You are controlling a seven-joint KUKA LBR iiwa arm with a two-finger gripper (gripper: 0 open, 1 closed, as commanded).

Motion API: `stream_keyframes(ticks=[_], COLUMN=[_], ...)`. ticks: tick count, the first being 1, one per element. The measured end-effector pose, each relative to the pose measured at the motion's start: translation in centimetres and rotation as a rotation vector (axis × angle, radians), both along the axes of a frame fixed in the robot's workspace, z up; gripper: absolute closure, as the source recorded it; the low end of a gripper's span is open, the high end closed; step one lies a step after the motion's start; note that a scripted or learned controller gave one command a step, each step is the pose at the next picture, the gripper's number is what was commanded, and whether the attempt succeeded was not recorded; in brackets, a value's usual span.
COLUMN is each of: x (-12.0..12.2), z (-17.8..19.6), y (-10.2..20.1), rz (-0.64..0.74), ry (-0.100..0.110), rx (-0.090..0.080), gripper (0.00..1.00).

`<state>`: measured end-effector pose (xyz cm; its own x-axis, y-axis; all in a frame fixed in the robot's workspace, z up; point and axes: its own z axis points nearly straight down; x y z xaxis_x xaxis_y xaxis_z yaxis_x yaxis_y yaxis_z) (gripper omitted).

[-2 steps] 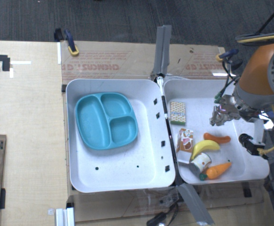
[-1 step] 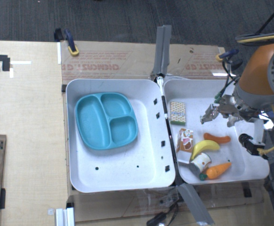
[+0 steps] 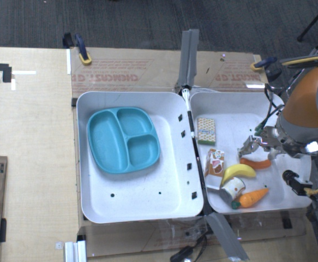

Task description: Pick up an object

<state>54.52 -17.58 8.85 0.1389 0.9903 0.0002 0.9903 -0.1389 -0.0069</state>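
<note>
1. Two shallow white bins sit side by side on the worktop; the right bin holds the loose things, the left bin holds a dish.
2. Lowest in the frame, near the right bin's bottom edge, a carrot lies tilted, its green end toward the lower left.
3. Just beside the carrot, a small white cup lies on its side, with a banana curving over it and touching it.
4. Left of the banana, a small printed carton lies flat near the divider.
5. Right of the banana, an orange-red pepper lies directly beneath the gripper.
6. Higher up, a pale patterned box lies by the divider.
7. A blue three-compartment plate rests in the left bin's upper left.
8. Reaching in from the right edge, the arm bends down over the right bin; whether its fingers are spread or pressed together cannot be told.
</note>
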Motion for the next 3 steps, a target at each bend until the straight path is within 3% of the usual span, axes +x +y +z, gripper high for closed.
stream_keyframes(ticks=[1,2,3], x=[0.0,0.0,-4.4], z=[0.5,0.5,-0.1], y=[-0.2,-0.2,0.6], rz=[-0.003,-0.003,-0.13], ry=[0.005,0.005,0.001], rx=[0.001,0.001,0.0], gripper=[1.0,0.0,0.0])
